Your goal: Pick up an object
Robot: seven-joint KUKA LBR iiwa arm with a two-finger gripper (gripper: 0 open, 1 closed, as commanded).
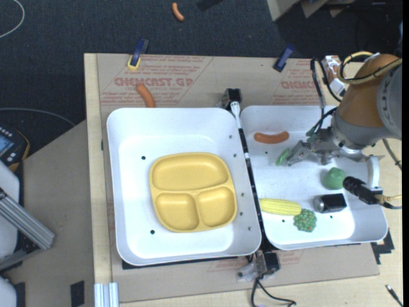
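My gripper (289, 157) is low in the right bin (358, 226), at its upper middle, pointing left. A small green piece (280, 158) lies right at its tip, touching or nearly touching it. An orange-red sausage (271, 137) lies just above and left of the gripper. To its right rests a round green ball (333, 178). A yellow corn cob (280, 206) and a green broccoli floret (305, 220) lie near the bin's front edge.
The left bin (128, 146) holds a yellow three-compartment plate (192, 190). An orange sausage (146, 95) lies on the bench behind the left bin. Another one (177, 11) is on the dark floor. Blue clamps (137, 54) hold the board's far edge.
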